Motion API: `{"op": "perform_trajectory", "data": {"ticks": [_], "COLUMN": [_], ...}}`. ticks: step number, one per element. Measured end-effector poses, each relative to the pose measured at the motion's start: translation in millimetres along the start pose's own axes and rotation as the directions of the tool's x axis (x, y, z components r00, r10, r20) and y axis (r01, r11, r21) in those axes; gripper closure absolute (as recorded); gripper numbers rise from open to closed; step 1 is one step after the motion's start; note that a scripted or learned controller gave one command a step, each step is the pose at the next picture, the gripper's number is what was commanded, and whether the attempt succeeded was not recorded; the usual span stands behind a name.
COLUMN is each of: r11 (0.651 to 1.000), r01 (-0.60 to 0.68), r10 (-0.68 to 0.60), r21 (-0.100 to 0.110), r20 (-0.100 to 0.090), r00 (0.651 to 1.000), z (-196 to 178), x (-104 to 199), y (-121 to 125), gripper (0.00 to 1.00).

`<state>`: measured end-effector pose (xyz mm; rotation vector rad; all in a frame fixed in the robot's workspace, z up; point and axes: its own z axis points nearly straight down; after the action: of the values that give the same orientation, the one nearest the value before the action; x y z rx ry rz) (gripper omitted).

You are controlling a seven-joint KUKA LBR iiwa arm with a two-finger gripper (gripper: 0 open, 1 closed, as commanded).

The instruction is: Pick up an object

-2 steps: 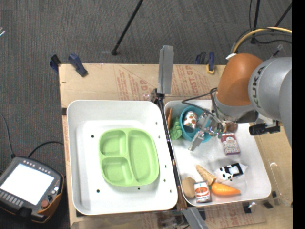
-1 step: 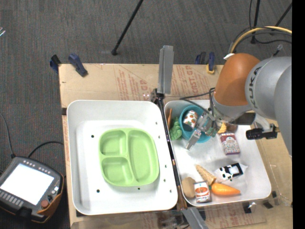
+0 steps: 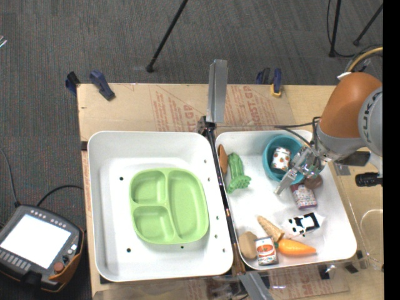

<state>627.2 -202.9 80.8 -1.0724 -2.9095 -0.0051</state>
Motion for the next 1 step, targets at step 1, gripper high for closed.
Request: {"op": "perform_trajectory", "data": {"ticks": [1], "r11": [0.998], "r01": [-0.064], "r10": [0.065], "r21": [-0.015], "r20": [0.038], "r00": [0.997], "z": [-4.4], "x": [63.5], "y": [8.4], "gripper": [0.00]}}
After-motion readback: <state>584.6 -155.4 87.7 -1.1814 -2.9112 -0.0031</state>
